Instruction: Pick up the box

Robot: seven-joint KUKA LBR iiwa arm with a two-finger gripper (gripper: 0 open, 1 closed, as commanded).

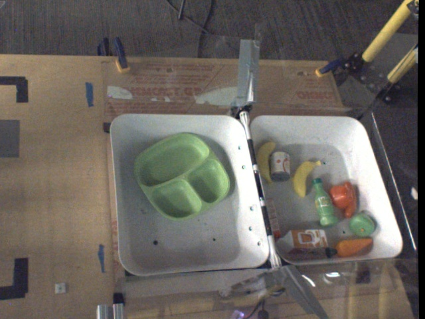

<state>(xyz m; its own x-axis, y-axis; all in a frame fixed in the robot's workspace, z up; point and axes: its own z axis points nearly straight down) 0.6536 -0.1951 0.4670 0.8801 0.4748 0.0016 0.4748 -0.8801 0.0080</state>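
The box [306, 238] is a small orange and white carton lying flat near the front left corner of the right bin [345, 128]. An orange carrot [352, 247] lies just right of it, touching or nearly touching its end. A green bottle [324, 203] lies a little behind the box.
The right bin also holds two yellow bananas [265, 160] [303, 177], a small can [280, 165], an orange-red toy [343, 196] and a green round piece [362, 225]. The left bin [133, 244] holds a green divided plate [182, 175]. Yellow poles [392, 25] stand at the back right.
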